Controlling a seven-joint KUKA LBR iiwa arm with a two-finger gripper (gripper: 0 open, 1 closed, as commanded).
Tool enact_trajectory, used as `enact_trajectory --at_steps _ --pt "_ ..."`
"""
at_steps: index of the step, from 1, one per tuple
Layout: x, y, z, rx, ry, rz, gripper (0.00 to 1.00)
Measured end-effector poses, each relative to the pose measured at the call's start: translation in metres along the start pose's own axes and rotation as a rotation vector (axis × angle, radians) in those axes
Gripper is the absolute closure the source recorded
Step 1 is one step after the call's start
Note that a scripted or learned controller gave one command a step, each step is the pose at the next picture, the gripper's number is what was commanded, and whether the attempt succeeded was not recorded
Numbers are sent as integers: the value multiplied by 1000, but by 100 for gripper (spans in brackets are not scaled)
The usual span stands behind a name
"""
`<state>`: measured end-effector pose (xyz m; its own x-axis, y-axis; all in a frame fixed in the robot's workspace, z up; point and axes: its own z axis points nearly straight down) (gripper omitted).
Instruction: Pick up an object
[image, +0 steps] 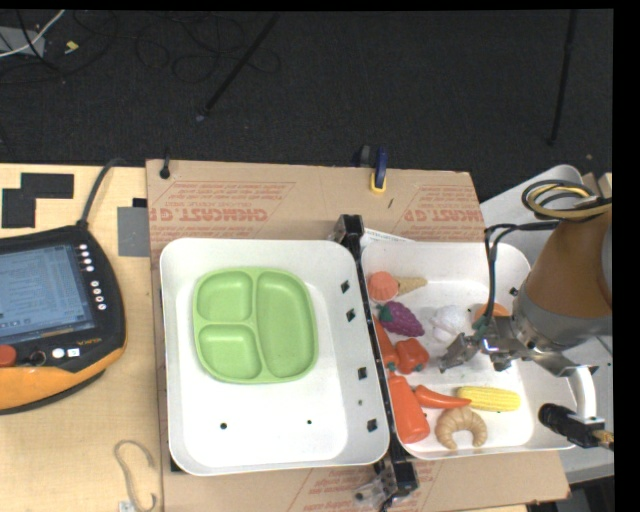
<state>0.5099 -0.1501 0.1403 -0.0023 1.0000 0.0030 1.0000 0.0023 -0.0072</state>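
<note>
The right white bin (510, 262) holds several toy foods: an ice cream cone (393, 286), purple grapes (401, 318), a white piece (450, 320), a red pepper (408, 354), an orange carrot (406, 408), a red chili (441, 397), a yellow corn cob (489, 399) and a croissant (461, 428). My gripper (476, 356) hangs low over the right middle of this bin, just above the corn cob and right of the red pepper. Its fingers stand apart, and I see nothing between them.
The left white bin (190, 420) holds a green divided plate (255, 325). A black divider (362, 330) runs between the bins. A teach pendant (50, 310) lies at the far left, and a blue and yellow clamp (378, 172) sits at the cardboard's back edge.
</note>
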Motion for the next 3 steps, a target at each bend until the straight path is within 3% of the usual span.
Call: enact_trajectory --at_steps 1,2,3 --pt "2 0 53 -1 0 0 0" --pt "0 -1 41 -1 0 8 100" --pt "5 7 -7 -6 -2 3 100"
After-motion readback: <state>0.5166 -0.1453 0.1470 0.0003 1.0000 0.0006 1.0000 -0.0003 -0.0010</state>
